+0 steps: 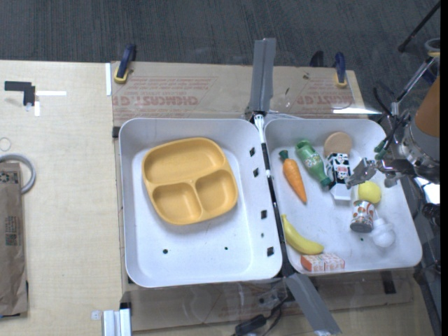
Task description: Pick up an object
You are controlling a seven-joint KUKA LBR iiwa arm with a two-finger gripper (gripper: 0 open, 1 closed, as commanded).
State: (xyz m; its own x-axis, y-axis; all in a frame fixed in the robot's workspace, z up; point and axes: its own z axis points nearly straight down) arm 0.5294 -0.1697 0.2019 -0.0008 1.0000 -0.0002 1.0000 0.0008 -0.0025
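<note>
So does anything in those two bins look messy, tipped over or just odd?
Nothing looks spilled or broken. The right bin is simply crowded: a carrot, green bottle, banana, small can and other items lie at all angles. The yellow divided plate sits slightly turned in the left bin.

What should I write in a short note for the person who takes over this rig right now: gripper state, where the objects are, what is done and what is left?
Gripper: over the right bin, near its right wall; whether anything is held cannot be told.
Right bin holds the carrot, green bottle, banana, orange-red box, lemon, small can and milk carton.
Left bin holds the yellow divided tray.
Done: arm is at the objects, close to the lemon.
Left: grasp one object and lift it.
</note>
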